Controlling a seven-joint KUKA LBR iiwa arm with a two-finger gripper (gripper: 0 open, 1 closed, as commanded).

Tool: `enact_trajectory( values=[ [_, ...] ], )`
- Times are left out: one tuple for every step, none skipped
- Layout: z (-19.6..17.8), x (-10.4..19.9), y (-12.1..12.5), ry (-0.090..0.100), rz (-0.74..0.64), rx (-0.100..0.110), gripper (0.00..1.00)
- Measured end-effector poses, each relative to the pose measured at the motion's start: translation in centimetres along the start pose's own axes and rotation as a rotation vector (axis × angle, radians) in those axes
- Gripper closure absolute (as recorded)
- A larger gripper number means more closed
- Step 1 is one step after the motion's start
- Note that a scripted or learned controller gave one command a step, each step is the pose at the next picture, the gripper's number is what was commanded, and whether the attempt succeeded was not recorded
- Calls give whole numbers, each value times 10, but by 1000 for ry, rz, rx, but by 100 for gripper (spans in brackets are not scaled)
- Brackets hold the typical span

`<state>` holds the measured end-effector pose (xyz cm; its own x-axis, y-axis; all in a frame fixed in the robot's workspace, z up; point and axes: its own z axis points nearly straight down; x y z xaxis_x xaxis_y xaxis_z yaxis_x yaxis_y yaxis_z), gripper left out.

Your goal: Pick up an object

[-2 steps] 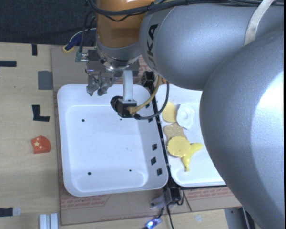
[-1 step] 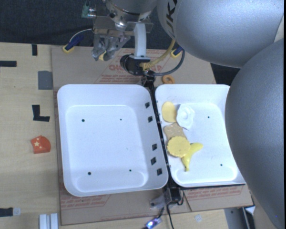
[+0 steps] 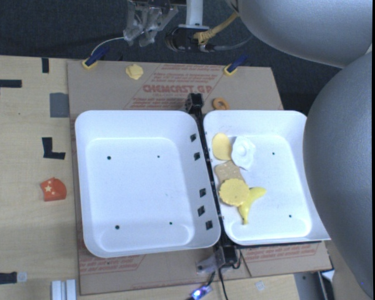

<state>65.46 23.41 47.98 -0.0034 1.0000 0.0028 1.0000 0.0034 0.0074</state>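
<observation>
Small yellow and white objects [image 3: 232,170] lie clustered, touching, against the right bin's [image 3: 287,220] left wall. The gripper [image 3: 144,27] hangs high beyond the bins; its grasp cannot be told. A descent may catch the wall or pinch several pieces.

- light wood bench [image 3: 25,167] with black marks on it
- brown cardboard sheet [image 3: 169,83] lies on the bench
- dark floor [image 3: 50,17] beyond the bench's far edge

A robotics lab: grey robot arm [image 3: 337,105] above two white bins [image 3: 87,130] on a taped cardboard-covered bench [image 3: 175,86].
</observation>
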Motion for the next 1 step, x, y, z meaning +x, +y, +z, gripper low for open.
enact_trajectory(
  values=[
    [-63,1,-121,3,-5,2,100]
  ],
)
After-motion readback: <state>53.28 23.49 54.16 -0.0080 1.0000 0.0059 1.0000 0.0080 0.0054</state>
